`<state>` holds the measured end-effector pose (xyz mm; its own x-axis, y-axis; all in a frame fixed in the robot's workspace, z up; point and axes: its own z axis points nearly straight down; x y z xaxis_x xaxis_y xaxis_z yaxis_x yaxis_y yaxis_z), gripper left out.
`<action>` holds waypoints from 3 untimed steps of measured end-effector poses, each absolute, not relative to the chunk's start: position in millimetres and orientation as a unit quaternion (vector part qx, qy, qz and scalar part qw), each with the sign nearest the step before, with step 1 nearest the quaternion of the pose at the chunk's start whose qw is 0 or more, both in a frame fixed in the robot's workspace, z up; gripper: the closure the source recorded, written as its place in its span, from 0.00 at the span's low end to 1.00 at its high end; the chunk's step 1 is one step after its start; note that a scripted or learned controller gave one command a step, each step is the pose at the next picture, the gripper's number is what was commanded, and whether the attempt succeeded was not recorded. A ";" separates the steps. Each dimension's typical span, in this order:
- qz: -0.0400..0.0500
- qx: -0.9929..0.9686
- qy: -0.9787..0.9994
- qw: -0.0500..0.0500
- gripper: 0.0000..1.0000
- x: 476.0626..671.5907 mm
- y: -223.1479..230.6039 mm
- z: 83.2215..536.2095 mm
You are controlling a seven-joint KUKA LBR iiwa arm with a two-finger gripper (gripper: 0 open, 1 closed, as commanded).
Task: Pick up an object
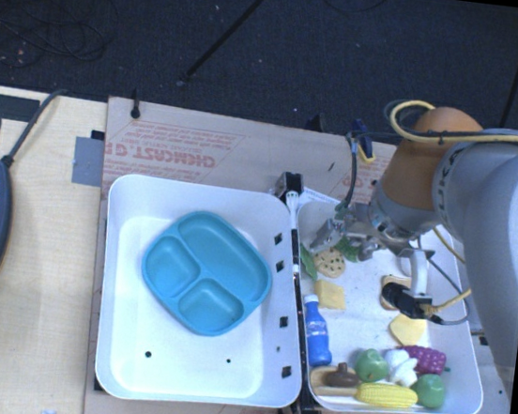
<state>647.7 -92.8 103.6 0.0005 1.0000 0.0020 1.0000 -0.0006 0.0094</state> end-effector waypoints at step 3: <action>-0.002 0.707 0.707 -0.002 0.00 619.0 -84.1 87.2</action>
